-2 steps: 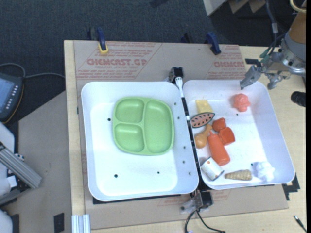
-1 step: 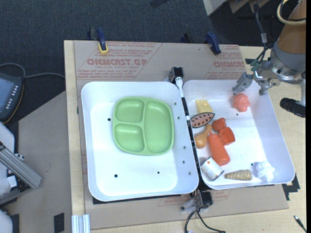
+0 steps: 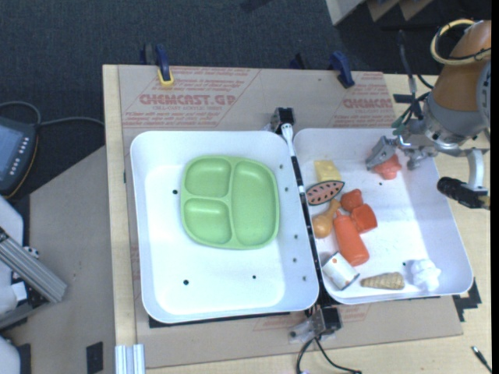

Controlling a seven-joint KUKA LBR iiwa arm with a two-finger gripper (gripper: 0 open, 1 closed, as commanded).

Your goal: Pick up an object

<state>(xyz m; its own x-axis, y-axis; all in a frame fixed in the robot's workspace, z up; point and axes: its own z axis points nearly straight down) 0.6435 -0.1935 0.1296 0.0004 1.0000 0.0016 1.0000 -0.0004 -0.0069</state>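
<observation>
My gripper (image 3: 384,158) hangs over the back of the right bin (image 3: 456,244), reaching in from the right. A small red object (image 3: 389,168) sits between its fingertips, and the gripper is shut on it. Further forward in the same bin lie a yellow block (image 3: 327,170), a dark red oval piece (image 3: 323,192), two red chunks (image 3: 359,210), an orange bottle-like piece (image 3: 351,241) and a small orange ball (image 3: 321,226). Near the front are a white cup (image 3: 338,269), a tan cone (image 3: 383,281) and a crumpled white item (image 3: 423,271).
The left bin (image 3: 152,232) holds a green divided plate (image 3: 231,201). A black divider rail (image 3: 300,201) runs between the bins. Blue clamps (image 3: 164,62) hold the cardboard at the back. A black part (image 3: 461,191) of the arm overhangs the right bin's right rim.
</observation>
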